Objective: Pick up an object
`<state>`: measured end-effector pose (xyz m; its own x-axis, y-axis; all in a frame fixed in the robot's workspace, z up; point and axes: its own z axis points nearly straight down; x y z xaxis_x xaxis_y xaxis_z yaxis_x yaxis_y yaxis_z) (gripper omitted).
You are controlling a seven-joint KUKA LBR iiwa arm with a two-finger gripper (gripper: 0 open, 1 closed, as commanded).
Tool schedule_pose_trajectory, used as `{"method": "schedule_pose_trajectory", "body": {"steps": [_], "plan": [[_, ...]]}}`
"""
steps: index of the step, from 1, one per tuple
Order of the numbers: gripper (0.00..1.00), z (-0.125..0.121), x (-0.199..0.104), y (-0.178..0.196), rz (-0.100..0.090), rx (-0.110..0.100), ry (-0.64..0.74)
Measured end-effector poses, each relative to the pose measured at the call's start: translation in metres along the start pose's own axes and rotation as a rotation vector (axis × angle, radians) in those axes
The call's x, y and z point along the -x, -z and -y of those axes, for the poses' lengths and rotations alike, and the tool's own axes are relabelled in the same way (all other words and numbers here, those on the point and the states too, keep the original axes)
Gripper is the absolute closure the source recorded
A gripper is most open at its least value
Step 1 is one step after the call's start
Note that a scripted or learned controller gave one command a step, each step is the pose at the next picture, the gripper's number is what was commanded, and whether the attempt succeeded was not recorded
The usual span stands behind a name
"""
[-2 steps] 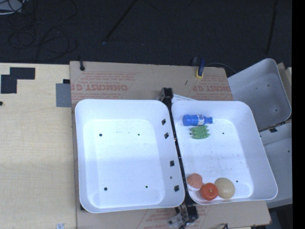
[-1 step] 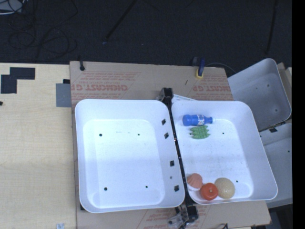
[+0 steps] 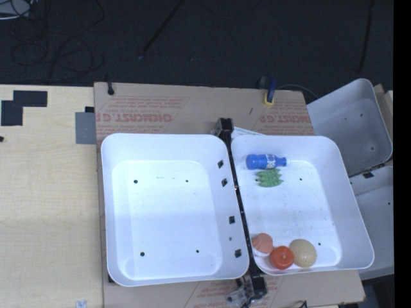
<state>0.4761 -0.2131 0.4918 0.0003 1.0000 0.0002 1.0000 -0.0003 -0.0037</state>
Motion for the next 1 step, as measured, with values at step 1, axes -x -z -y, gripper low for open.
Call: {"method": "schedule_pose_trajectory", "body": {"steps": [1], "plan": [[1.0,-0.0001,0.0,-0.0076,0.0,0.001,-0.001]]}}
